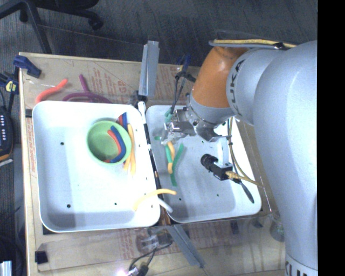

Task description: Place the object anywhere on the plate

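"kuka" lettering partly visible on arm [259,81], gripper [171,131] state unclear, over rt bin [215,207], green plate [105,141] in left bin [54,178]

Floor: dark grey carpet [108,24] along the far side of the scene.
Furniture: black chair legs with a caster [81,15] stand on the carpet at far left.
Desk: a pale wooden desk [116,75] with faint red printed lettering, lying at a slant.
Desk edge: a blue clamp [26,64] grips the far left corner.
Light: bright and even.

One fixed camera above the bench [97,245], slanted downward — both bins framed, arm [269,108] entering from right
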Controlling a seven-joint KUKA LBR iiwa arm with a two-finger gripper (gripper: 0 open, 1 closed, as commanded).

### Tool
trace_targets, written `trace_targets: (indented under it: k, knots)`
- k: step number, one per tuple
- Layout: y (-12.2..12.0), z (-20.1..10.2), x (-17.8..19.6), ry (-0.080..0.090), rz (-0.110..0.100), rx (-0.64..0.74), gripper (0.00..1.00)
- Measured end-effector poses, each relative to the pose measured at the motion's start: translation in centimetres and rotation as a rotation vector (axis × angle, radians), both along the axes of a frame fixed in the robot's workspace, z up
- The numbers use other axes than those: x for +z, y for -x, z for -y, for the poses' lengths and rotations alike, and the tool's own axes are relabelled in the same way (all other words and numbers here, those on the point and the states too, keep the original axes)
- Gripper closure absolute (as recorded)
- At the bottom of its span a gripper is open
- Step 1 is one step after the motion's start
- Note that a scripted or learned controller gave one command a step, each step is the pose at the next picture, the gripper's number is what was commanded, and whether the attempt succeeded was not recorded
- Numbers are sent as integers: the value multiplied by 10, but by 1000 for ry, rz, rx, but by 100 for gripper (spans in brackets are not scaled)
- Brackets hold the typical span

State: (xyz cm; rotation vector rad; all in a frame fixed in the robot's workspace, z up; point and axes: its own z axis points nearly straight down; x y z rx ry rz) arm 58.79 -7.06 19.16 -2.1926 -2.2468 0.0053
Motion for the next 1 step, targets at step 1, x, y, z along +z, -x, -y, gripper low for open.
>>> trace_targets:
  k: [1]
  knots:
    - [0, 0, 0, 0, 0, 0, 0]
